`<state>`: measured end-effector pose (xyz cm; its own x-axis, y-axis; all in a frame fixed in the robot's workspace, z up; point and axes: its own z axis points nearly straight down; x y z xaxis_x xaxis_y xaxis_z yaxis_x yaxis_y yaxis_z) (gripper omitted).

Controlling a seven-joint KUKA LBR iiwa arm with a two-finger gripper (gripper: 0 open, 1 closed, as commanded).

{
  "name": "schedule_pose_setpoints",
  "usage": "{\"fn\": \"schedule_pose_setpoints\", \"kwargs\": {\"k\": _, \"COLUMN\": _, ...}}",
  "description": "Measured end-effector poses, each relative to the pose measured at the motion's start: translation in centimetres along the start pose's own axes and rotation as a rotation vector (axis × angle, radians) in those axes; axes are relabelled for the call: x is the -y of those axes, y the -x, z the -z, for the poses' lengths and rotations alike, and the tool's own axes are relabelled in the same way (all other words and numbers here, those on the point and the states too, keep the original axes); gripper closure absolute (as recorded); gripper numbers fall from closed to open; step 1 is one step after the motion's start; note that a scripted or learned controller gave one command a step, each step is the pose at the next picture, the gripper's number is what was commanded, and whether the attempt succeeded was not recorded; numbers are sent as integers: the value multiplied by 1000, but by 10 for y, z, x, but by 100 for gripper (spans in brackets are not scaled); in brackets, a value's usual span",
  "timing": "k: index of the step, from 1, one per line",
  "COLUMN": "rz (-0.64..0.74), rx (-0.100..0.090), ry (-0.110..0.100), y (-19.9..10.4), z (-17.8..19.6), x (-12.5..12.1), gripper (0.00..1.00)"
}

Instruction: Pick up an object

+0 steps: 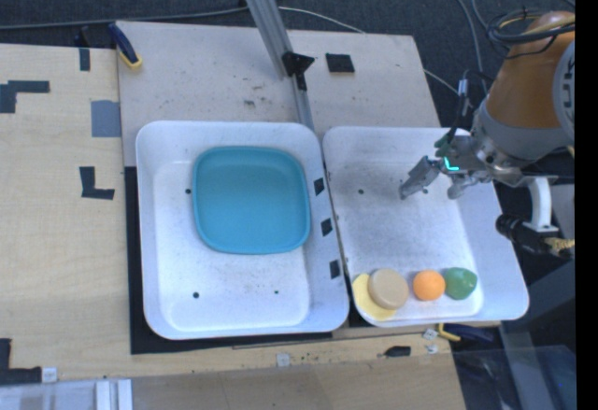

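In the right bin (374, 156), along its front edge, lie a tan round block (388, 288) resting on a yellow piece (363, 298), an orange ball (429, 286) and a green object (460, 282). My gripper (434, 186) hovers over the right part of this bin, well behind those objects. It is open, one finger (416, 180) pointing left and the other on the right, with nothing between them.
The left bin (168, 296) holds a square blue plate (250, 199). A slanted metal pole (271, 16) rises behind the bins. Cables lie on the dark floor at the back right. The grey and orange arm (533, 91) stands at the right.
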<state>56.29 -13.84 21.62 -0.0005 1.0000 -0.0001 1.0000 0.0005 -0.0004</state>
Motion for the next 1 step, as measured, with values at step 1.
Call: {"fn": "schedule_pose_setpoints", "kwargs": {"k": 1, "rz": 0, "rx": 0, "ry": 0, "y": 0, "z": 0, "x": 0, "gripper": 0}}
